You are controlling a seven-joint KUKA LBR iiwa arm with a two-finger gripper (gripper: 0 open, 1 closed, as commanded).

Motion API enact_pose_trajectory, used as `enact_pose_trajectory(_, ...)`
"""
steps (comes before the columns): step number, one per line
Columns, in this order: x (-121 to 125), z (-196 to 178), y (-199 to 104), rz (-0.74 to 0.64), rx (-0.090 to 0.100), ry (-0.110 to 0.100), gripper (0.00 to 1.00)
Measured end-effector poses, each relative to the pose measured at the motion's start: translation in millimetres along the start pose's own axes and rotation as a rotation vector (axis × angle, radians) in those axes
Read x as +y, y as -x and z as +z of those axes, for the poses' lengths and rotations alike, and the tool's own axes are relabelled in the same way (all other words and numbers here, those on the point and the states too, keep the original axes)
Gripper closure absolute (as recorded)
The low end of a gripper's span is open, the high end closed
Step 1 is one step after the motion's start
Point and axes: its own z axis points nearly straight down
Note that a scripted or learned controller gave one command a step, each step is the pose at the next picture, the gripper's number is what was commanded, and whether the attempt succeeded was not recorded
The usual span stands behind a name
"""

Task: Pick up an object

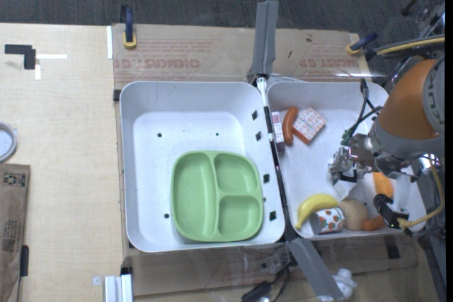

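A pale wood tabletop (64, 152) with a sheet of printed cardboard (233, 53) under its far edge carries two shallow white bins side by side, against a dark carpeted floor. The right bin (311, 159) holds all the candidates for picking: a banana (313, 206) near its front edge, touching a small printed can (327, 221), with a brownish round fruit (353, 212) and a small orange piece (373, 224) just beside them; at the far end lie a hot dog-like sausage (289, 125) and a red-and-white patterned box (308, 125). The hand (342, 167) hangs low over the bare middle of that bin, between the two groups, and whether it is open or closed cannot be told; nothing is seen in it. The banana looks the nearest target, but its contact with the can invites a double catch, so a descent squarely across its arched middle would serve best. The left bin (141, 109) holds a green divided plate (216, 196), which plays no part in this.
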Motion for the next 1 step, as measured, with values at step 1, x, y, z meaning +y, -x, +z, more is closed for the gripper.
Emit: enact_pose_trajectory(1, 27.7, -114.0, -56.7, 0.003, -0.002, -0.002, 1.0)
